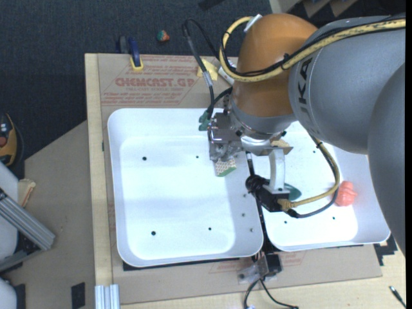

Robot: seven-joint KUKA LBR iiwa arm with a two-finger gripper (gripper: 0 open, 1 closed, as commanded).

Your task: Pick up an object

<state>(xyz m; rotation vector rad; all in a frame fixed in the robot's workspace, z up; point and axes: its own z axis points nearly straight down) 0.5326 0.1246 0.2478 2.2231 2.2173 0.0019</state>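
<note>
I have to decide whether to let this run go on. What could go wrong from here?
The pincer hangs over the left bin near the divider between the bins, so a descent might clip a rim. The pink object and the green one lie in the right bin, so closing here may catch nothing.

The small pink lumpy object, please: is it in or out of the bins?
In: the small pink lumpy object rests on the right white bin's floor.

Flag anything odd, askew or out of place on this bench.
A small red-and-green object lies on the dark floor beyond the bench, away from both bins. Within the right bin, the pink object lies normally.
</note>
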